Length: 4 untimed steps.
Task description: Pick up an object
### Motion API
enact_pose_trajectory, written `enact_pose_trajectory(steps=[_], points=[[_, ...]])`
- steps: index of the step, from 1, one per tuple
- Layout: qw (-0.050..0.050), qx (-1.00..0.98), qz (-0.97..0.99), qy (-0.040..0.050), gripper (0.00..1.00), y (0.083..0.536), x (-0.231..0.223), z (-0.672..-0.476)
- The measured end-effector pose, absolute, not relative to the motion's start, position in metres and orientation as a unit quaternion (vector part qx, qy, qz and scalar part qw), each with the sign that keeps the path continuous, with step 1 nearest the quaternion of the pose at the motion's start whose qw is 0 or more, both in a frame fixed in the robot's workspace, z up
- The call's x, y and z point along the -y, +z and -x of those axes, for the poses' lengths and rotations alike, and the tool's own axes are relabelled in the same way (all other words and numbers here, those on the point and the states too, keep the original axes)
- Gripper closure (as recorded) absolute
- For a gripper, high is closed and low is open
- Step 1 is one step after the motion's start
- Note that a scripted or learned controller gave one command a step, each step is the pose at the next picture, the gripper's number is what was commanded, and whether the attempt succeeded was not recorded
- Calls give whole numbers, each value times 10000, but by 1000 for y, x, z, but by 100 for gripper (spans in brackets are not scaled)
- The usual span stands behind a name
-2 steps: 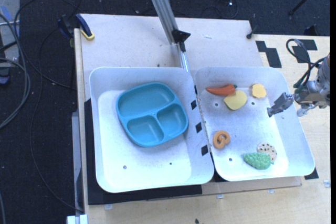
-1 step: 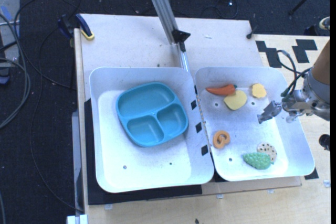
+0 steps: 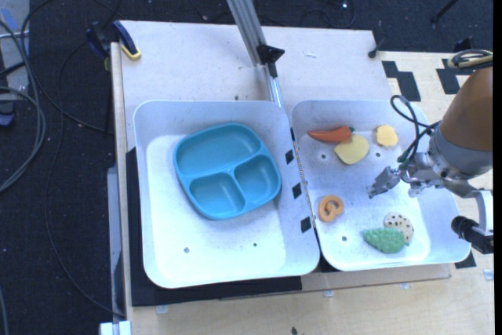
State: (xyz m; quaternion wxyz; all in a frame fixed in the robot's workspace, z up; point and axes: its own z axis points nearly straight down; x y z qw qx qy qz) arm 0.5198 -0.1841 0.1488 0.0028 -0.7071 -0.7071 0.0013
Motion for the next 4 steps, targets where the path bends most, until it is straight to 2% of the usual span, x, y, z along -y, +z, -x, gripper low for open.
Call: enact_pose_trajectory(steps=[1,2,4], points=[[23,7069,7073,13,0,95,183,-519],[0,7064,7078,0,100,108,184,-520],[-27,7081,7061,-11,100,206,175,-525]])
